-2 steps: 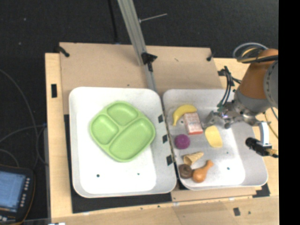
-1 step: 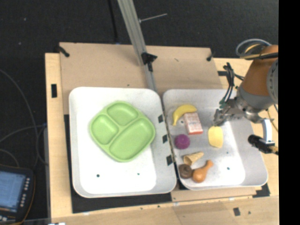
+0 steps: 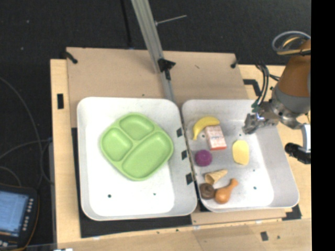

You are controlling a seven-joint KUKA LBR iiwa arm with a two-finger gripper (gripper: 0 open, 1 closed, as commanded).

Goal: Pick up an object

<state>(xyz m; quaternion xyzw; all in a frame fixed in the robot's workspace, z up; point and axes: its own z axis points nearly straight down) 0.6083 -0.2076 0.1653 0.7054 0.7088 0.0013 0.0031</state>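
The right bin (image 3: 272, 187) holds several toy foods: a yellow banana (image 3: 204, 124), a small red and white box (image 3: 215, 137), a purple ball (image 3: 203, 157), a pale yellow lemon-like piece (image 3: 241, 152), an ice cream cone (image 3: 215, 176), a brown piece (image 3: 207, 191) and an orange drumstick-like piece (image 3: 226, 191). My gripper (image 3: 252, 123) hangs over the right bin's upper right part, above and right of the yellow piece and right of the box. Nothing shows between its fingers.
The left bin (image 3: 91, 192) carries a green divided plate (image 3: 137, 146). A metal post (image 3: 149, 33) slants up from between the bins. The bench edge runs along the front, with a tablet (image 3: 15, 210) at far lower left.
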